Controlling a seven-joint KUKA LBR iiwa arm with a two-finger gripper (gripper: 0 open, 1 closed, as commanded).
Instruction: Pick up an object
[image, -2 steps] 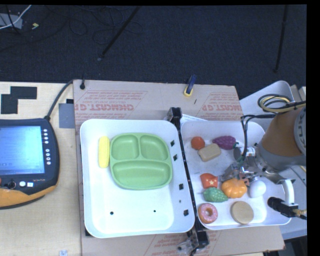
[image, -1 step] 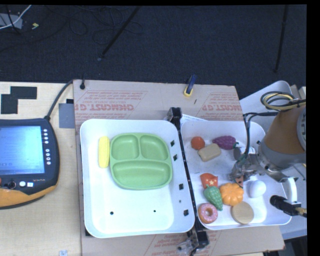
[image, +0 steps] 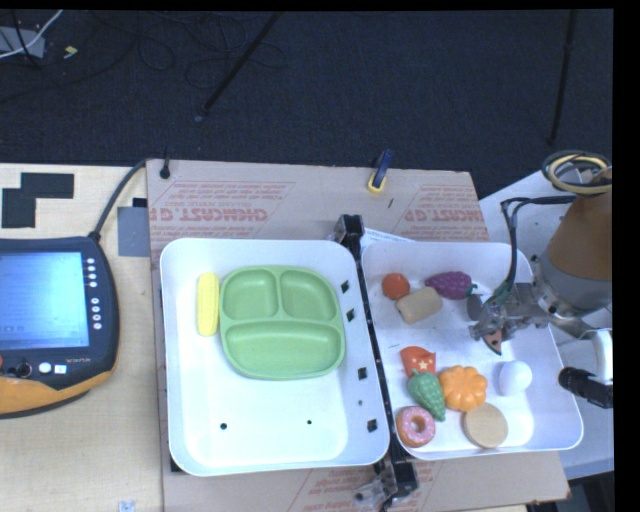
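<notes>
1. Your pincer (image: 492, 328) hung low in the right bin (image: 570, 425), close to its far-right part. Its fingertips were a dark blur against the white floor, so you could not tell whether they were spread or pressed together, and nothing showed between them.
2. Nearest to the pincer sat the white egg (image: 514, 377), just below it and slightly to the right, apart from the tips. It looked like the readiest candidate to pick.
3. Just to the left of the pincer lay the purple eggplant (image: 450, 285), with the beige potato (image: 419, 304) and the orange tomato (image: 395, 286) a little beyond it on the same side.
4. Below and to the left, near but not touching the pincer, you had the orange pumpkin (image: 463, 387), the red pepper (image: 418, 359) and the green vegetable (image: 427, 395) crowded together.
5. Further down from the pincer were the tan round cookie (image: 486, 425) and the pink donut (image: 415, 426).
6. Well off to the left, in the other bin (image: 200, 440), rested the green divided plate (image: 282, 323) with the yellow corn (image: 207, 303) beside it.
7. As for progress: every object lay on a bin floor, so the pick was not yet made. By my judgement, you were at the approach, with closing and lifting left.
</notes>
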